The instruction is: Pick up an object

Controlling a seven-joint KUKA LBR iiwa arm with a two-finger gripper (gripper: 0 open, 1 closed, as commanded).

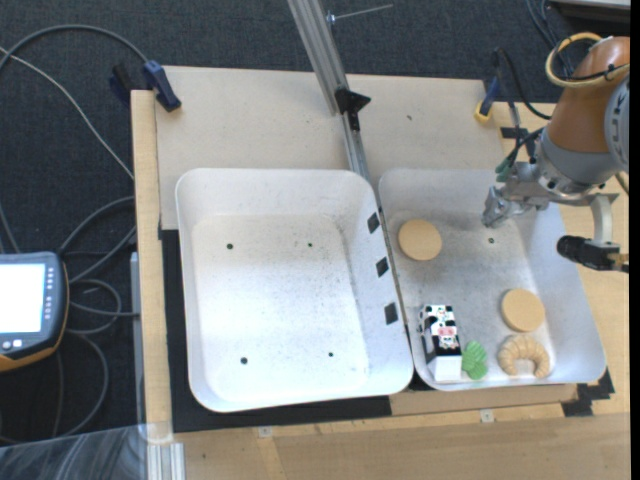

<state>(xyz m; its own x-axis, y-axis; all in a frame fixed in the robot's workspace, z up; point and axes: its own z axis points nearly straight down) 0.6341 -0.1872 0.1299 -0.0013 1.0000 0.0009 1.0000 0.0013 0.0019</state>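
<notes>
Claw hangs over the far end of the right bin, near its back wall — whether its fingers are parted cannot be told.

Candidates all lie apart from it. One tan disc sits nearest, toward the bin's left wall; a second disc and a croissant toy lie by the near right corner.

Judged light, rigid, smooth — flat discs offer little height, so pinch across the edge. The croissant's humped middle looks the easier hold.
</notes>
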